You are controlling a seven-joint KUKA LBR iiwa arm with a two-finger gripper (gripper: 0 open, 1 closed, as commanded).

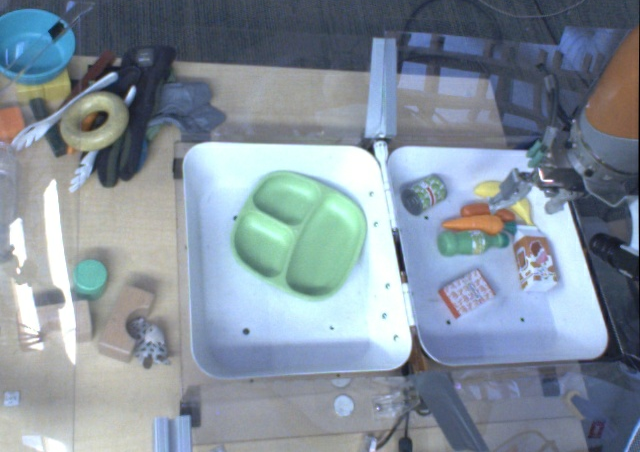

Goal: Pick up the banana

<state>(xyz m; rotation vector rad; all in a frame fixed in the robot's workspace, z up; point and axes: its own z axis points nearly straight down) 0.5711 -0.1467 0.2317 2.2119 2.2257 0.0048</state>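
Yellow banana (488, 190) lies just beside the gripper (519, 186), toward the can side, long axis roughly crosswise; whether the jaws are parted I cannot tell.

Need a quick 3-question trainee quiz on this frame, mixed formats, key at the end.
1. True or false: the banana lies in the left bin.
2. Which thing lies nearest the banana? A) the carrot B) the red and white packet C) the green divided plate
3. Fill in: the gripper hovers over the ____ bin.

Key
1. False. It lies in the right bin, near its far edge.
2. A. The carrot sits just in front of it; the packet is near the bin's front and the plate is in the other bin.
3. Right, close beside the banana.
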